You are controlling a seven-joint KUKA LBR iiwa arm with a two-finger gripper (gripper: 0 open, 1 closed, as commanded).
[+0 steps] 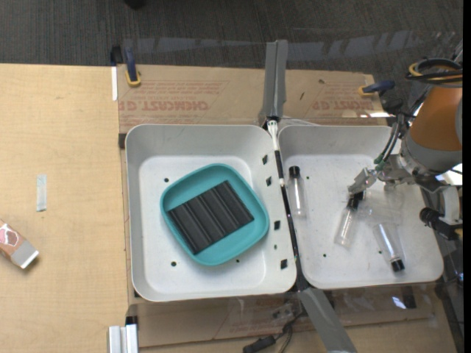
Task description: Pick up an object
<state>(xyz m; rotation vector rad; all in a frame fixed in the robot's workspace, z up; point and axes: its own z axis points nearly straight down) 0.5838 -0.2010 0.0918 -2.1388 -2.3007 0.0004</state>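
The gripper [360, 187] hangs low over the right bin [324, 267], its fingertips down near the bin floor. Just below them and touching or nearly so lies a clear tube [346, 223], its dark cap at the fingertips and its long axis running down and slightly left from there. That tube is the nearest candidate for a pick. Whether the fingers are parted or closed I cannot tell; they are small and blur into the wrist hardware, and nothing can be seen clamped between them.

Further out, below and to the right of the gripper, a second tube [388, 247] lies with its dark cap at the far end, angled down and right. To the gripper's left, against the bin's dividing wall, a third tube [295, 190] lies nearly upright in the view. Well to the left, in the left bin [147, 271], sits a teal tray [250, 230] with a dark ribbed insert.
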